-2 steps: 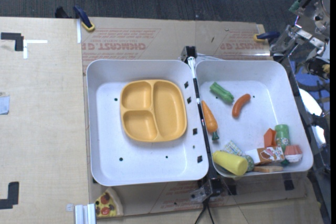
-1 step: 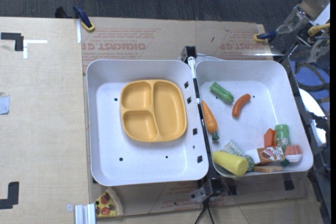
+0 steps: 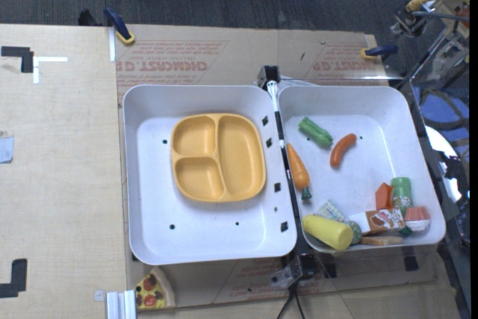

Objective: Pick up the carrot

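The carrot is orange, tapered, and lies against the left wall of the right bin, its thin tip toward the back. A green stub shows at its near end. It lies free, with nothing touching it but the bin wall.
The left bin holds a yellow divided plate. In the right bin lie a green pickle, a red sausage, a yellow cylinder and several small packages at the front right. A pizza slice toy lies on the bench in front.
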